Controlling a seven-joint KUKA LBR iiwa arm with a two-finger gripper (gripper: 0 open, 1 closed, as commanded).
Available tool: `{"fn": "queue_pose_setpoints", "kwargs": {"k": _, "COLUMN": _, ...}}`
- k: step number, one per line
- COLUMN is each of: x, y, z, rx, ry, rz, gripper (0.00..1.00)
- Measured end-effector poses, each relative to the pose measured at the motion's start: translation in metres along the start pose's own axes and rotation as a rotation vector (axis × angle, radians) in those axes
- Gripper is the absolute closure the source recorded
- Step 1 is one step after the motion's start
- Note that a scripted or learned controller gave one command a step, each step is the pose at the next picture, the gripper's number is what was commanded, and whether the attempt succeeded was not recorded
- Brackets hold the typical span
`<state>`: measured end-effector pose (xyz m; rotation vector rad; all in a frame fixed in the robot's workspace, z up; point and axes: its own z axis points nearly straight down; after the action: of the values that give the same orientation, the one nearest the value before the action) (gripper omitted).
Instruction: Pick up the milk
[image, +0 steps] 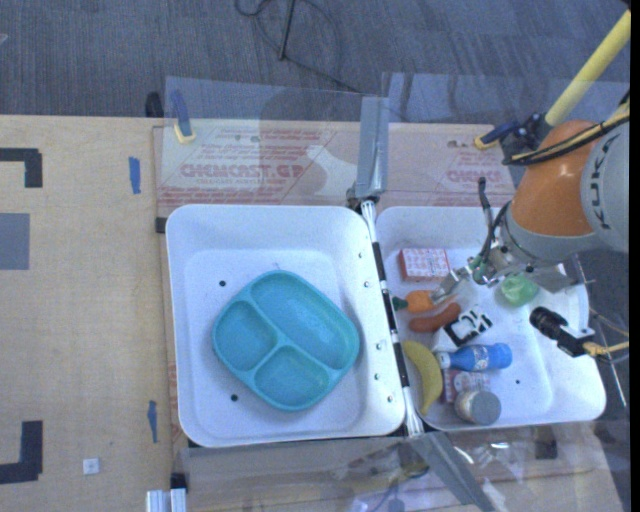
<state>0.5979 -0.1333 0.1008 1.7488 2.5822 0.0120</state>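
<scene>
While the gripper (482, 268) hovers in the right bin (570, 395), grip state indeterminate, approach continues; next, descend onto the milk (470, 326).

Two white bins – left bin (190, 240) and right bin (575, 390). One blue divided plate (286, 340) in the left. In the right: one banana (427, 372) (at seven o'clock), one bottle (480, 356), one can (478, 405), one red box (424, 263), one sausage (432, 319), one carrot (421, 299) – one green item (519, 290) too.

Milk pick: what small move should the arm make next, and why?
Probably slide the gripper down-view a little: the small black-and-white carton, likely the milk, lies just below it in the picture, between a brown sausage and a blue plastic bottle.
</scene>
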Motion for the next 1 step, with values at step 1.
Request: {"fn": "queue_pose_setpoints", "kwargs": {"k": 1, "x": -0.0164, "y": -0.0484, "z": 0.0123, "rx": 0.012, "ry": 0.011, "rz": -0.083, "gripper": 0.0}}
